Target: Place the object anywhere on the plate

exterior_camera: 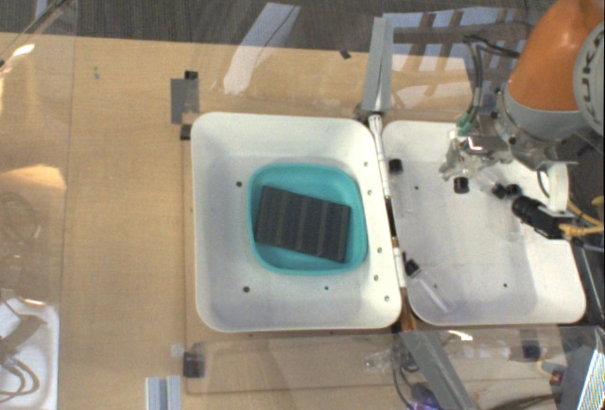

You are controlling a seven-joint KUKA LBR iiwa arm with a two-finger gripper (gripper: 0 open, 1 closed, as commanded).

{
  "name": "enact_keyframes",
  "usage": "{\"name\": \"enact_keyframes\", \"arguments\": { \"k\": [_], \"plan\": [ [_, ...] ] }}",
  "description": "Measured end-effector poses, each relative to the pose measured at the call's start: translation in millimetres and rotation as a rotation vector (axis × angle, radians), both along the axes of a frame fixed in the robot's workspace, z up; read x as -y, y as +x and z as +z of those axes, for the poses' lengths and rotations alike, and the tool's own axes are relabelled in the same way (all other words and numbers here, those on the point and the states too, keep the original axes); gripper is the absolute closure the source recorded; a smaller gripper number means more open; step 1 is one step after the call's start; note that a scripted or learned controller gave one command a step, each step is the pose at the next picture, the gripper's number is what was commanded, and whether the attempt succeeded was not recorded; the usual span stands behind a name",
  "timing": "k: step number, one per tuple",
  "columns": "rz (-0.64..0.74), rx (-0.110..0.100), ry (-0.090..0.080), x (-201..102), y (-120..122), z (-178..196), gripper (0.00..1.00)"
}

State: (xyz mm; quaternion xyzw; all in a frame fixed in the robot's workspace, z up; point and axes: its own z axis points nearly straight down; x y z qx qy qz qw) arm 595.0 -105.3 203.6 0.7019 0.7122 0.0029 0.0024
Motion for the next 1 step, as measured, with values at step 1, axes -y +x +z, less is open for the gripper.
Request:
{"name": "enact_keyframes", "arguments": {
  "k": [1],
  "plan": [
    [0.0,0.0,0.0,0.1,0.0,0.0,0.0]
  ]
}}
